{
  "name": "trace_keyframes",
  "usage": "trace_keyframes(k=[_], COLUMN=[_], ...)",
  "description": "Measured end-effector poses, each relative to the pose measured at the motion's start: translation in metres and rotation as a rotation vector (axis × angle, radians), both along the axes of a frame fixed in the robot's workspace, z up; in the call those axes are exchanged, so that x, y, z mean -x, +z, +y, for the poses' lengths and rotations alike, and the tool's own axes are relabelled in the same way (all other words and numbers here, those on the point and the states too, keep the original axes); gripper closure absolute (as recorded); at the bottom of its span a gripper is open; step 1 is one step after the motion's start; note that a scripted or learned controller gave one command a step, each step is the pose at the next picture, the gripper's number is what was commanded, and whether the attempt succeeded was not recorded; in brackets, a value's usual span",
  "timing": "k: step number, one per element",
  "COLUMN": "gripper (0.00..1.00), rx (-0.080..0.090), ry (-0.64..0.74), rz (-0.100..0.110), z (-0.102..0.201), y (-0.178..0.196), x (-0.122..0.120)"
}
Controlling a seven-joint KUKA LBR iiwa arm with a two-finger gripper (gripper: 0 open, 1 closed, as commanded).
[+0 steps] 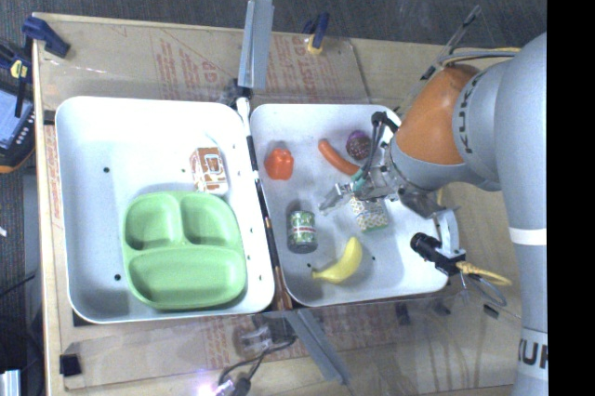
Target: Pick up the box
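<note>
The grey arm (502, 125) comes in from the right side of the frame, and its orange band sits over the upper right corner of the right bin (279, 283). The gripper (364, 199) hangs low near the middle of this bin, just above a small patterned packet (372, 216). Whether its jaws are apart or together, I cannot tell.

In the right bin there are one red pepper-like thing (278, 163), one carrot (337, 157), one dark purple round thing (358, 143), one can (301, 230) and one banana (340, 262).

The left bin (84, 134) holds two things: one green divided tray (184, 251) in its lower part, and the box (209, 171), small with a brown and white print. The box lies just above the upper right edge of the tray, well apart from the gripper.
</note>
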State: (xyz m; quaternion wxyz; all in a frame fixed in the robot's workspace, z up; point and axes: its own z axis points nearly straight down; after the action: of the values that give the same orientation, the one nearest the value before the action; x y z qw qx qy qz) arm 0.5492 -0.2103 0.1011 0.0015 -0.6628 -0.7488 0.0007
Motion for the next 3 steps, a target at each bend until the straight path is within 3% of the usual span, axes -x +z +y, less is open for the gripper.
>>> trace_keyframes(k=[1, 2, 3], gripper=[0.0, 0.0, 0.0], rx=[0.0, 0.001, 0.003], ry=[0.002, 0.032, -0.052], rz=[-0.002, -0.003, -0.009], z=[0.0, 0.0, 0.0], y=[0.013, 0.059, -0.005], x=[-0.019, -0.003, -0.002])
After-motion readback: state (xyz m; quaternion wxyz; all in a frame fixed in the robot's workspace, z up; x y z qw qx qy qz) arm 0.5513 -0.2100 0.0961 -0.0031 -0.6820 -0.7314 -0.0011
